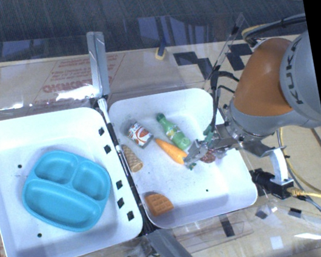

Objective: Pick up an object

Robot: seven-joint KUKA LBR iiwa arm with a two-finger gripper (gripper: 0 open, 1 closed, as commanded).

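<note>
The right bin (240,194) holds several small objects. A red and white can (140,134) lies near its back left, with a green bottle (173,130) to its right. An orange carrot (170,149) lies at a slant in the middle. A tan cone-shaped piece (132,158) rests by the left wall and a brown waffle-like piece (159,203) sits at the front. My gripper (195,155) is low in the bin, right at the carrot's lower right end. A small dark red thing (209,157) shows just under the gripper body; whether it is held is unclear.
The left bin (14,243) holds a blue divided plate (67,190). A metal divider post (98,62) stands between the bins at the back. The arm's orange band (262,79) hangs over the right bin's right wall. Cables lie right of the bench.
</note>
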